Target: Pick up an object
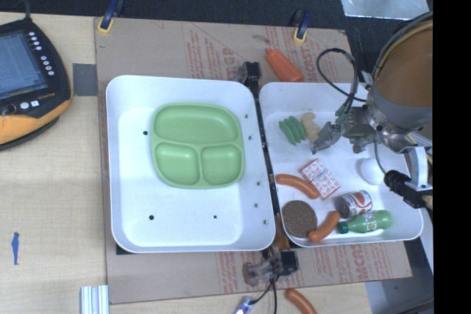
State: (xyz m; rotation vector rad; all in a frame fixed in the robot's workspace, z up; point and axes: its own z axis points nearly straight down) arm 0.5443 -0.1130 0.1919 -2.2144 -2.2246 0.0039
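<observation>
The grey arm with the orange band point(403, 77) reaches in from the right and hangs over the right-hand shallow white bin point(276, 95). Its two-finger gripper point(329, 136) sits low above the bin's upper middle, dark fingers pointing left, and from here I cannot tell how far apart they are or whether anything is between them. Just left of the tips lie a bunch of green bean-like pods point(291, 129) and a pale beige lump point(310, 125), near the gripper but not clearly touching it. Further down the same bin: a small red-and-white patterned card packet point(319, 176), an orange sausage point(297, 185) beside it, a round brown cookie-like disc point(299, 216), a second orange sausage point(324, 226), a small red-and-white can point(355, 202) and a green plastic bottle lying on its side point(366, 223). The left-hand white bin point(132, 232) holds a light green sectioned plate point(197, 145).
</observation>
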